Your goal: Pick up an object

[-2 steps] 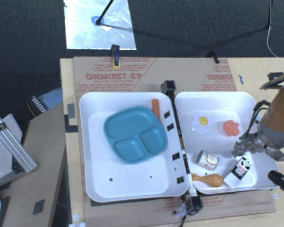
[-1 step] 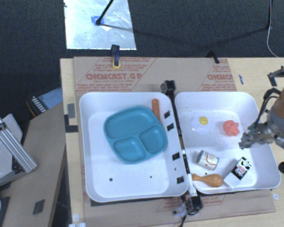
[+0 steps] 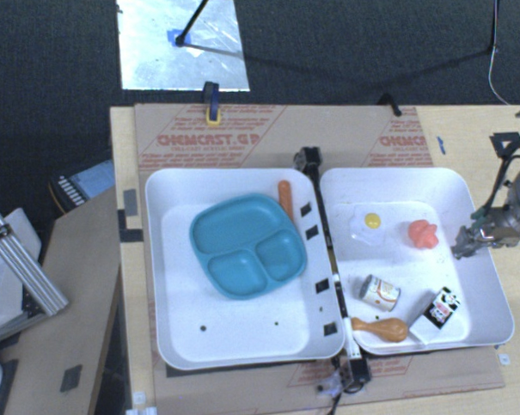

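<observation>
Red toy (image 3: 423, 233) is the pick candidate closest to the pincer (image 3: 466, 241); it lies in the right bin (image 3: 396, 174), toward that bin's right side, just left of the pincer tip. The pincer sits over the right wall of this bin, low and at the edge of the view. You cannot tell from this view whether it is spread or pressed together, and nothing is seen held in it.

To do the step well, judge it as an approach not yet completed. Bring the pincer left until it stands directly over the red toy, spread it wider than the toy, then lower it straight down. Keep clear of the bin wall during the descent. Close only when the toy sits between the two sides.

The red toy is small, lumpy and lobed, with a matte orange-red surface. It probably offers no flat faces, so a grip across its narrowest part looks safest. It lies apart from its neighbours.

Further left lies a fried-egg toy (image 3: 370, 223). Nearer to you are a small can (image 3: 380, 292), a black-and-white carton (image 3: 440, 308) and a tan drumstick (image 3: 381, 329). The left bin (image 3: 173, 275) holds a blue divided plate (image 3: 249, 246) and an orange stick (image 3: 284, 195).
</observation>
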`<move>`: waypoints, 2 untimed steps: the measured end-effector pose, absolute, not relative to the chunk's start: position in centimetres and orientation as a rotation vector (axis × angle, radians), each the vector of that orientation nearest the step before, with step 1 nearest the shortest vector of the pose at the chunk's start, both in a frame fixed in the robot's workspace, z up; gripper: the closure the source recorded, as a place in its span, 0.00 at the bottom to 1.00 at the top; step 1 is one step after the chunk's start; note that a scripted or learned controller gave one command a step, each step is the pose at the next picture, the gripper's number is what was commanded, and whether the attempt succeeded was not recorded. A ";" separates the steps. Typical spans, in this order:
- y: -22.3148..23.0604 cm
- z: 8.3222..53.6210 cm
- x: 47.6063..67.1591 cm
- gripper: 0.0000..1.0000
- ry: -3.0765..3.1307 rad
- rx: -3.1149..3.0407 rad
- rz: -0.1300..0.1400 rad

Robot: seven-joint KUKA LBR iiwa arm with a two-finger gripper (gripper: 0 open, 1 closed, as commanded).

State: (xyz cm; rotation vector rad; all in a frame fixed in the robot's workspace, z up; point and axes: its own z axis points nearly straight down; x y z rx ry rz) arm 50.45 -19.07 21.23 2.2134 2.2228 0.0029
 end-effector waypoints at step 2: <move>-7.7 21.5 51.9 1.00 2.229 2.212 0.003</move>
